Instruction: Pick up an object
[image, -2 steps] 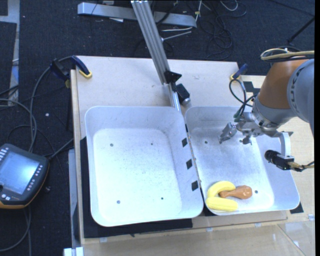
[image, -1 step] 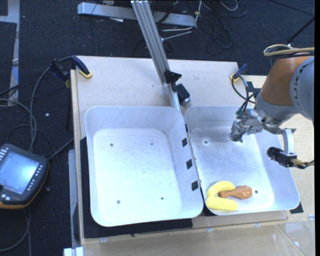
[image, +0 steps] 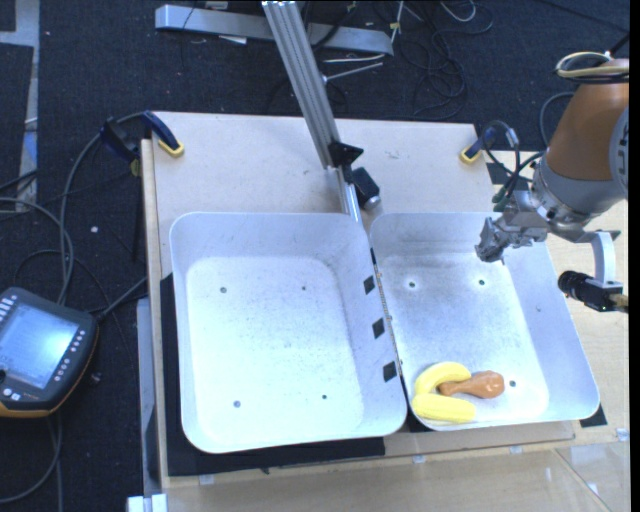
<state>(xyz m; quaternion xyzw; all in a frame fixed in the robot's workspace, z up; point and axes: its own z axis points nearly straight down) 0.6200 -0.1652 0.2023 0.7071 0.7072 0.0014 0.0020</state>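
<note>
On the pale wooden counter (image: 260, 165) sit two shallow white bins side by side. The right-hand white bin (image: 440, 300) holds the task's things in its near corner, at about 6 o'clock of its floor: a curved yellow plastic banana (image: 440, 392), bent in a tight arc so that its two ends point toward 3 o'clock, and touching it on the 3 o'clock side a small glossy orange-brown piece shaped like a drumstick (image: 478, 384), lying flat with its thicker end toward 3 o'clock. The left-hand white bin (image: 270, 330) shows only a speckled floor. The grey arm with the orange band comes in from 3 o'clock, and its dark two-finger gripper (image: 492, 245) hangs over the far right rim of the right-hand bin, at about 1 o'clock of that bin, well apart from the banana and the drumstick piece. Whether the gripper is open or closed cannot be told at this size; nothing is seen between its tips.
</note>
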